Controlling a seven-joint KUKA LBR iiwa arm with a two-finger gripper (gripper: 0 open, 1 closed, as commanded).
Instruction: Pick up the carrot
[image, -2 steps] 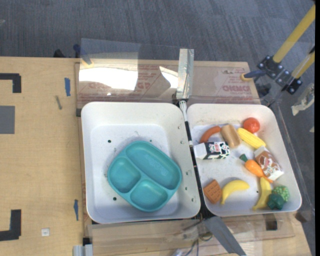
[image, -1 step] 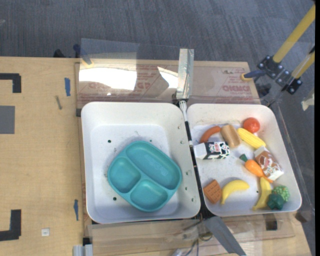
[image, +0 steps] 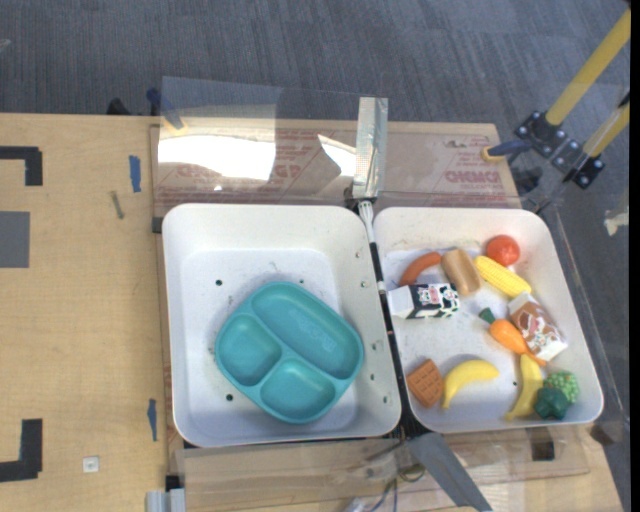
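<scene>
The carrot (image: 505, 333) is a small orange toy with a green top. It lies in the right bin (image: 570, 250), right of middle, pointing down and to the right. A snack packet (image: 541, 335) touches its right side. A yellow banana (image: 468, 378) lies below and to its left.
The right bin also holds a tomato (image: 503, 249), corn (image: 502, 276), a hot dog (image: 443, 268), a milk carton (image: 425, 300), a waffle (image: 425, 382), a second banana (image: 526, 384) and broccoli (image: 556, 393). In the left bin (image: 190, 250) sits a teal divided plate (image: 288, 348).
</scene>
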